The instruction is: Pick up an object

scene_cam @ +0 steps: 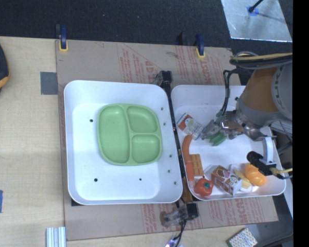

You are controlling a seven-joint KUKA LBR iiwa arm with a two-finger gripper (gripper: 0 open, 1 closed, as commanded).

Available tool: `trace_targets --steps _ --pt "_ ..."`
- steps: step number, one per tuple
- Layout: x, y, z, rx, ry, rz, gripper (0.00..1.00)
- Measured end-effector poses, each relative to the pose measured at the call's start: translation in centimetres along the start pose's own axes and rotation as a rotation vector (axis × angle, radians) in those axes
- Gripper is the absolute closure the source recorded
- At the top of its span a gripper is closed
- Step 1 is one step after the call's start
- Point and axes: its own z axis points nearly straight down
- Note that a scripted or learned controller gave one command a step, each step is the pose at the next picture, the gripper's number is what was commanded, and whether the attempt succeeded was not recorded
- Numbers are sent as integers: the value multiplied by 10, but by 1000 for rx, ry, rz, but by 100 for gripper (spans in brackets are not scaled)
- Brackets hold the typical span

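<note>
The gripper [216,130] is seen low in the right bin [206,94], w/ a small green thing [216,138] right at its tip. Whether it's gripped can't be told. More toys are kept toward the near side: a tomato [203,187], an orange thing [254,175] & a snack box [225,179]. The green tray [129,134] is laid in the left bin [80,138]

Light wood bench top [20,138] with a brown cardboard sheet [118,60] laid over it, clamped at the far edge by two blue-and-yellow clips [62,37]. Grey tape patch [48,82] on the wood left of the sheet. Dark carpet-like floor [118,6] beyond the bench. Pale grey square [255,12] lies on the floor at upper right. Even, diffuse light, soft shadows.
</note>
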Motion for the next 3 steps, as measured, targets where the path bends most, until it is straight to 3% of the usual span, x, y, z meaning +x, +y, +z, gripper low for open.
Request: trace_targets --steps 1,2,3 --pt "1 -1 -11 3 2 -3 100" --pt "14 36 -62 -2 1 -2 100" --pt "13 34 -59 5 2 -1 0"
